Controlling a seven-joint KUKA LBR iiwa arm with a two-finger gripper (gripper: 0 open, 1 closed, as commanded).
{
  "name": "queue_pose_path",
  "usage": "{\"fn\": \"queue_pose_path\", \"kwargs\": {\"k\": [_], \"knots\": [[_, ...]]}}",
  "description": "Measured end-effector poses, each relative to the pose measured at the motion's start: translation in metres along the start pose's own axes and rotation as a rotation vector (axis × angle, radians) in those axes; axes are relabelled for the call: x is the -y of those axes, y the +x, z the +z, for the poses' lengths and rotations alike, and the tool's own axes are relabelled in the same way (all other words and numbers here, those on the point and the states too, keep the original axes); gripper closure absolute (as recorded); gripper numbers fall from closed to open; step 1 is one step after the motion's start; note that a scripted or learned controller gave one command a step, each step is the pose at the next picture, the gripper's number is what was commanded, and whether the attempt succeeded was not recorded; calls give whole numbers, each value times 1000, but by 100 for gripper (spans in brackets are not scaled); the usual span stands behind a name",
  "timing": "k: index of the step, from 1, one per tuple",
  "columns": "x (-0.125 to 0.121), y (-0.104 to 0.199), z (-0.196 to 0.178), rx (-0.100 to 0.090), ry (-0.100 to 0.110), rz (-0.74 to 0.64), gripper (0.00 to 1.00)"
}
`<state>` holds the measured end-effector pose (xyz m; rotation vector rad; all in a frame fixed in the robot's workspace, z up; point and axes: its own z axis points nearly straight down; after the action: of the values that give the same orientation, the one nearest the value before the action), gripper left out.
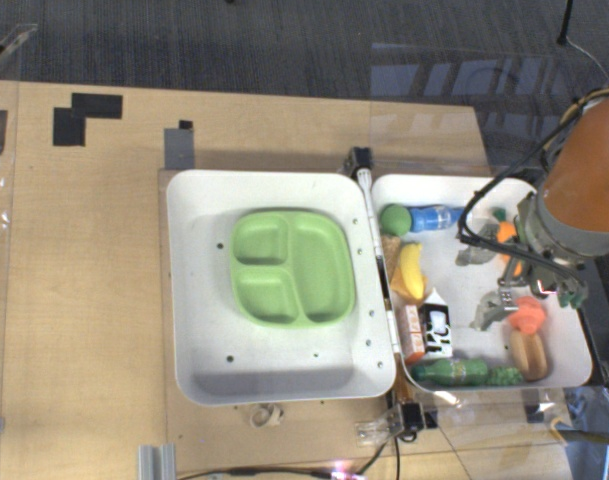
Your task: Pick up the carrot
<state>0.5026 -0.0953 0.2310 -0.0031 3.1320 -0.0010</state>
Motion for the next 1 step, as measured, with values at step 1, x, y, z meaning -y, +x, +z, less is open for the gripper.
{"fn": "queue_pose_path", "kwargs": {"k": [1], "knots": [[71, -17, 33, 1, 3, 100, 0]]}}
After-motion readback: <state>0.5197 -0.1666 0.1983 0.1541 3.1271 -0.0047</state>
